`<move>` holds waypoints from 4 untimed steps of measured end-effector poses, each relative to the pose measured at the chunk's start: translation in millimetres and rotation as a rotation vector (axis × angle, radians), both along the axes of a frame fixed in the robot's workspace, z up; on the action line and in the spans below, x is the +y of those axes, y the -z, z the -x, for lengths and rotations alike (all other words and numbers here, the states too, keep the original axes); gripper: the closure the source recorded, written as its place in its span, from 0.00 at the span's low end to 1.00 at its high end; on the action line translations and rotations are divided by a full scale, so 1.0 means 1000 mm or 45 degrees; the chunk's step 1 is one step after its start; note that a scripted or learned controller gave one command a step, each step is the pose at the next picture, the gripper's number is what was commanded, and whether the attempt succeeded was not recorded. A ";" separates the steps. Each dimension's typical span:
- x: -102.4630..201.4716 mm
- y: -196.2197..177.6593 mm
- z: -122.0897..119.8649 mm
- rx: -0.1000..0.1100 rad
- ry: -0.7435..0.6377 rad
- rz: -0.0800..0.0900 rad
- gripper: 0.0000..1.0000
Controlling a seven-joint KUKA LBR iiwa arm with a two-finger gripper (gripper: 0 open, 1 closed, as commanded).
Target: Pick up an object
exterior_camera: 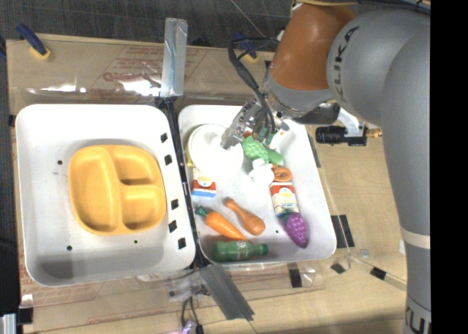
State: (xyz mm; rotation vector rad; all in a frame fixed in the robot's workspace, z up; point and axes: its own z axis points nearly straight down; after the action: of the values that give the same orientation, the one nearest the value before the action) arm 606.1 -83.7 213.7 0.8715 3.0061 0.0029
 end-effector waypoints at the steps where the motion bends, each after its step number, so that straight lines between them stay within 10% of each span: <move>1: -0.024 -0.005 0.081 0.014 -0.094 0.000 1.00; 2: -0.094 -0.015 0.081 0.010 -0.651 0.006 1.00; 3: -0.050 0.091 0.034 0.024 -0.599 -0.005 1.00; 4: -0.118 -0.037 -0.007 0.003 -0.360 0.008 1.00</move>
State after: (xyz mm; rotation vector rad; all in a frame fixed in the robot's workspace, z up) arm 613.0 -201.5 250.4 0.4399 3.0996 -0.0049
